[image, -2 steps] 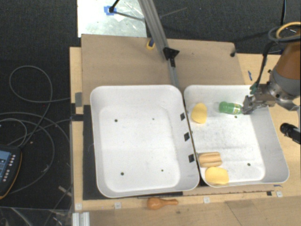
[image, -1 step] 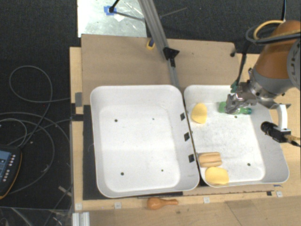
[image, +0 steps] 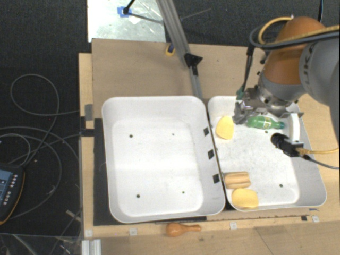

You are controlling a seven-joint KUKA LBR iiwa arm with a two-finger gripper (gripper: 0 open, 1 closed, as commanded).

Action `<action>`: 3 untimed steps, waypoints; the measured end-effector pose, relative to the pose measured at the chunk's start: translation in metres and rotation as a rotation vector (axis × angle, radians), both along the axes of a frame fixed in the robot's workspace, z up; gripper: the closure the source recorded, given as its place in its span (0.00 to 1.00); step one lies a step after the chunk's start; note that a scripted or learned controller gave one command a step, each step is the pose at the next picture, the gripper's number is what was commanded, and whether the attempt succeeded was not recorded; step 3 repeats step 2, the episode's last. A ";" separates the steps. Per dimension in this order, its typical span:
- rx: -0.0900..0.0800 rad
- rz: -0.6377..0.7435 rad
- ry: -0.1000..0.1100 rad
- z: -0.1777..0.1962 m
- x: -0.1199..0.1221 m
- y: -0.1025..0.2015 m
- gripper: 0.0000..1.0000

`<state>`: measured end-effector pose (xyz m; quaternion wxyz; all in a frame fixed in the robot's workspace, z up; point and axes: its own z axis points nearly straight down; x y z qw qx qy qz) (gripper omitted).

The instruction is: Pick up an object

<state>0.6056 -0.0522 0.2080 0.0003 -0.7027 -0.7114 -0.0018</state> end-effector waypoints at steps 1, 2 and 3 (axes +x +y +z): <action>-0.001 -0.001 0.000 0.005 0.004 0.044 1.00; 0.000 0.000 -0.001 0.018 0.008 0.106 1.00; 0.000 0.000 -0.001 0.018 0.008 0.106 1.00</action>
